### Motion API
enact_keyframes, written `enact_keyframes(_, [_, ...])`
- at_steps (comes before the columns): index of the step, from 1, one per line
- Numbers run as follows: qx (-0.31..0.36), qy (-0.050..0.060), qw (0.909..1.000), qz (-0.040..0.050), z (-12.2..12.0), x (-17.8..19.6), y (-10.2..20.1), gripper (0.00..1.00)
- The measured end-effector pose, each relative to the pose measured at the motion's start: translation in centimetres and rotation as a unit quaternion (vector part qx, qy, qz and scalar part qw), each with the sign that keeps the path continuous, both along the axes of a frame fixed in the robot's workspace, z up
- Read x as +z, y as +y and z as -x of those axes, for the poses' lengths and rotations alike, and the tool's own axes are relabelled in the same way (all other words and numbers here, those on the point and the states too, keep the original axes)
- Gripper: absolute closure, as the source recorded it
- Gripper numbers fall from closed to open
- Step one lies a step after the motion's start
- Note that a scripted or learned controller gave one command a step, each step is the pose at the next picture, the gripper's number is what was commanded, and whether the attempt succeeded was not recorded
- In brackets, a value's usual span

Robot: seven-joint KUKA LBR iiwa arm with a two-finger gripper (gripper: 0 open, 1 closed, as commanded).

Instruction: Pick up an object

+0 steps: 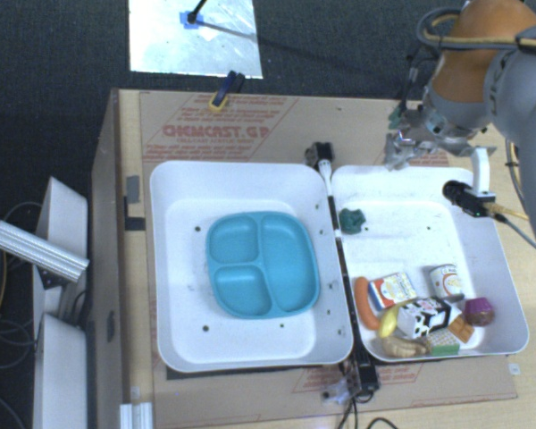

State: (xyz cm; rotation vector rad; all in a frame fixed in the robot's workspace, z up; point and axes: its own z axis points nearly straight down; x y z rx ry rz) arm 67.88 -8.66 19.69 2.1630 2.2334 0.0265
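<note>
Grey arm with the orange band sits at the far right, gripper [400, 150] poised over the far rim of the right bin [491, 266]; whether it is released or clenched I cannot tell at this angle, and nothing is visibly carried. Candidate objects all lie in the right bin: a small dark-green lump [352, 219] alone near the far-left side by the divider, and a tight cluster in the near corner, namely an orange sausage-shaped piece [364, 300], a red-and-white packet [395, 288], a small can [446, 281], a purple item [479, 310], a yellow piece [389, 321] and a black-and-white toy [426, 316]. Left bin [174, 239] holds a blue divided plate [262, 264]. Judgement: pick not yet begun; gripper is well apart from every object. Risks: descending into the cluster, where pieces touch, could wedge a neighbour or nudge the pile instead of closing on one item; the can may roll; the green lump lies close to the divider wall, so a descent there could strike the rim.
</note>
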Motion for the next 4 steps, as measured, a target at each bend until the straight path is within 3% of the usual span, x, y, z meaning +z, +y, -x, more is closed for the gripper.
enact_keyframes(1, [0.001, -0.002, 1.0000, 0.0004, -0.1, 1.1, 0.0, 1.00])
enact_keyframes(2, [-0.014, 0.017, 0.9998, -0.0058, 1.0, -1.2, 4.1, 1.00])
enact_keyframes(4, [-0.011, 0.013, 0.9998, -0.0055, 0.8, 1.0, 4.1, 1.00])
